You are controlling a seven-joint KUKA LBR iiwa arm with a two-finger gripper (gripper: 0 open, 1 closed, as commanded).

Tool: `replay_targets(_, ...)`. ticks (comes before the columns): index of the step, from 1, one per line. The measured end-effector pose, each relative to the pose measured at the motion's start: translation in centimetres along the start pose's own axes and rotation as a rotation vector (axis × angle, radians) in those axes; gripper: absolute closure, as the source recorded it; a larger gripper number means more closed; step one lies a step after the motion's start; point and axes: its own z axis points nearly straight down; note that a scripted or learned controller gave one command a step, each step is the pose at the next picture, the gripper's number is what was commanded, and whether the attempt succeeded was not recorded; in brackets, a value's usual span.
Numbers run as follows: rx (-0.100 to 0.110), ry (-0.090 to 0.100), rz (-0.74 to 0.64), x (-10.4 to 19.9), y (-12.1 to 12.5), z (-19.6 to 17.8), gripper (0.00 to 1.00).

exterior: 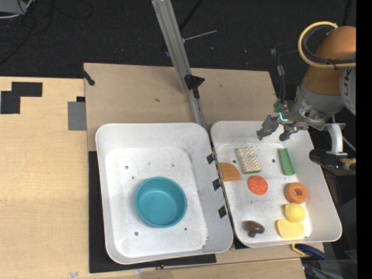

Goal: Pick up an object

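Lying loose in the right-hand bin (pixel 331 225) are the candidates for a pick: a patterned block (pixel 249 159), an orange wedge (pixel 230 172), a red round piece (pixel 257 185), a green bar (pixel 286 161), an orange ring (pixel 296 193), two yellow pieces (pixel 292 221) and a small brown item (pixel 253 228). The gripper (pixel 278 130) hovers over the far end of that bin with its fingers spread and nothing between them, nearest the patterned block and the green bar.

The likely trouble is crowding. The block, wedge and red piece sit just beside one another, so a descent there could nudge a neighbour or catch two things at once. The yellow pieces touch each other and lie near the bin's front rim, where a finger could strike the wall. The green bar, standing more apart, looks the safer target.

The far part of this bin is bare, giving room to descend. The left bin (pixel 116 138) holds a blue bowl (pixel 161 201) with open floor around it.
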Motion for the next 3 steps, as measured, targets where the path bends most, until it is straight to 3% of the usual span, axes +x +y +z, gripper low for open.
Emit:
replay_targets(1, 0.0, 0.0, 0.0, 0.0, 0.0, 0.0, 0.0)
replay_targets(3, 0.004, 0.001, 0.0, 0.6, -0.7, 8.9, 0.0)
